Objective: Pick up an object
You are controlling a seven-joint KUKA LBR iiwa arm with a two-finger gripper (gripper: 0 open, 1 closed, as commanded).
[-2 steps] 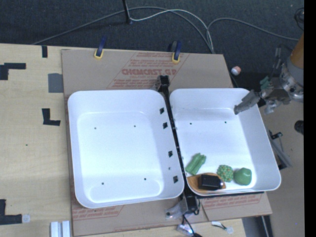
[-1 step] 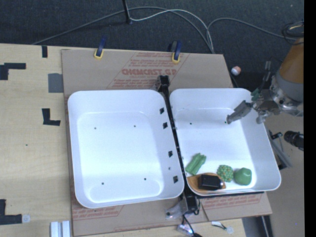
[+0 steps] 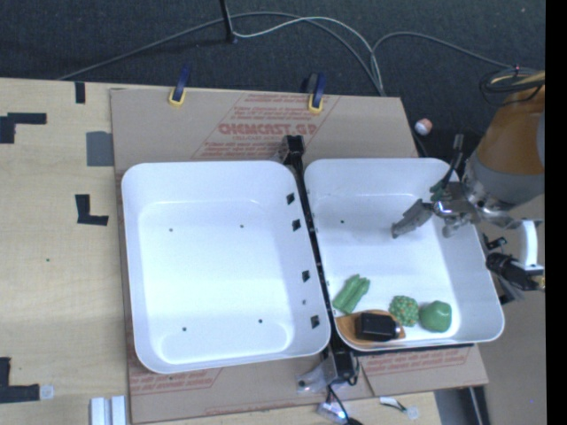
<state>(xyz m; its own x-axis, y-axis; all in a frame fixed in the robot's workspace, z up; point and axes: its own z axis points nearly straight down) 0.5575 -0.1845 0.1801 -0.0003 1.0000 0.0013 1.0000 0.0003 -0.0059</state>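
While the gripper (image 3: 409,223) hangs over the right bin (image 3: 381,180), finger state unreadable, probably nothing held. 4 items at that bin's near edge: green pepper (image 3: 352,292), black object (image 3: 376,327), bumpy green piece (image 3: 405,309), green lump (image 3: 435,315). Cardboard sheet (image 3: 257,122) under the bin, wooden bench (image 3: 53,264) left of it, dark carpet (image 3: 115,16) beyond.

White bins (image 3: 213,202), green toys (image 3: 351,293)
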